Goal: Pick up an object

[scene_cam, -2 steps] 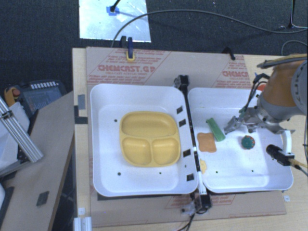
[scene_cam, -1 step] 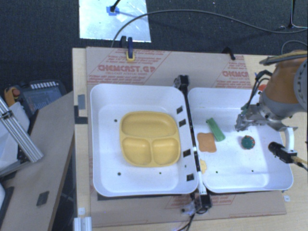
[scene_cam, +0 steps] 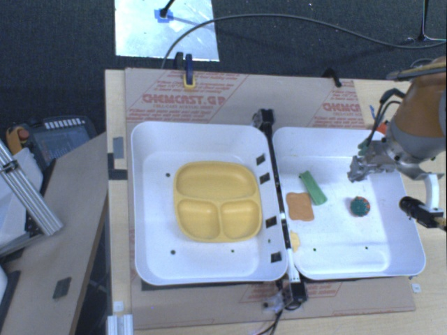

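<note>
In the right bin (scene_cam: 349, 260) lie a green stick-like block (scene_cam: 313, 187), a flat orange piece (scene_cam: 299, 206) just below it, and a small round teal object (scene_cam: 360, 206) further right. A small pale yellow piece (scene_cam: 295, 241) rests against the bin's left wall. My gripper (scene_cam: 357, 170) hangs at the bin's upper right, above and slightly left of the teal object, with nothing seen between its fingers. The arm with its orange band (scene_cam: 421, 110) comes in from the right.
The left bin (scene_cam: 150, 208) holds a yellow three-compartment tray (scene_cam: 216, 199). A black divider with clips (scene_cam: 274, 194) runs between the bins. A black fitting (scene_cam: 421, 211) juts in at the right bin's right edge. Cardboard lies under both bins.
</note>
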You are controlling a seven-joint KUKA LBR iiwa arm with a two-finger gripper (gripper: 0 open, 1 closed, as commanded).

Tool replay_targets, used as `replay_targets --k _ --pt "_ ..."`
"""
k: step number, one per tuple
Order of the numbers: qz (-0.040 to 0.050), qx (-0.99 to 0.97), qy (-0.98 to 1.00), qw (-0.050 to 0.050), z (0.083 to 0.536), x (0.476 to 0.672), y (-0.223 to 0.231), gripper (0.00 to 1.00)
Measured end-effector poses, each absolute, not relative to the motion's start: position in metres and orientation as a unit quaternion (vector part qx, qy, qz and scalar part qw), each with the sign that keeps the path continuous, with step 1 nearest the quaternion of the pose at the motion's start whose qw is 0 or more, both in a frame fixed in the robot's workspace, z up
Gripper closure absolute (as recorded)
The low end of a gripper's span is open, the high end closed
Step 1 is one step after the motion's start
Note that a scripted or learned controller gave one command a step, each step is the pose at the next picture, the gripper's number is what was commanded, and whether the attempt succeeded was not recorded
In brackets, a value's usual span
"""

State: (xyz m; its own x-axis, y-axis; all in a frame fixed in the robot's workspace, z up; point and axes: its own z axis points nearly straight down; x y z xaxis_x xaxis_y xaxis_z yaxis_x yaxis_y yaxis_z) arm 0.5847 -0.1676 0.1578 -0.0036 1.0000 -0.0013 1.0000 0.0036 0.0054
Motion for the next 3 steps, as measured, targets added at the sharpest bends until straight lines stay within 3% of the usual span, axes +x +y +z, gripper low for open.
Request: replay_targets --k 2,3 --pt "0.0011 0.706 0.709 0.002 0.226 0.588 -0.171 1.0" --pt "0.0011 0.704 0.71 0.0 0.216 0.585 -0.117 1.0"
